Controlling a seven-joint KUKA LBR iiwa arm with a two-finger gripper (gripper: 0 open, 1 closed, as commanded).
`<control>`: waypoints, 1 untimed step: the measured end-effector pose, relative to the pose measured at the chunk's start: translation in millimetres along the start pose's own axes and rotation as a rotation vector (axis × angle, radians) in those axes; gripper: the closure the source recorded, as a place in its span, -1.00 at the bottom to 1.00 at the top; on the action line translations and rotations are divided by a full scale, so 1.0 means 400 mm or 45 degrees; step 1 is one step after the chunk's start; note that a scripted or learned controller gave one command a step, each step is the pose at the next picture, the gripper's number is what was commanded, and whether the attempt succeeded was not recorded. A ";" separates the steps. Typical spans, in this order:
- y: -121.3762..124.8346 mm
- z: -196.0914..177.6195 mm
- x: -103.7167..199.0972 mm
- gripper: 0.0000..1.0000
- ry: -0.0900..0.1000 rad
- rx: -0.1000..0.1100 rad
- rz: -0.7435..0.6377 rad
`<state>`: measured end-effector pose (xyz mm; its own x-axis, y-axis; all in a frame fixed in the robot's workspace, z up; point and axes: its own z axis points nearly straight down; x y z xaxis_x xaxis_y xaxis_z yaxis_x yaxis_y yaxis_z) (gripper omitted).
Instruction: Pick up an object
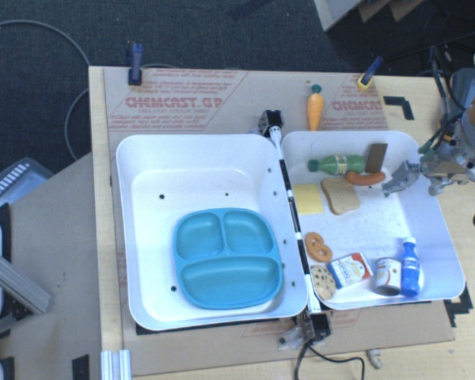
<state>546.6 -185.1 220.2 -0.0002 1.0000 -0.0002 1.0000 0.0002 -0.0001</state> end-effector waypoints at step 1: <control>-0.156 0.317 -0.087 -1.00 0.002 -0.002 -0.002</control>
<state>484.3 -219.8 93.5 -0.0018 1.0000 0.0017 1.0000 0.0018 0.0016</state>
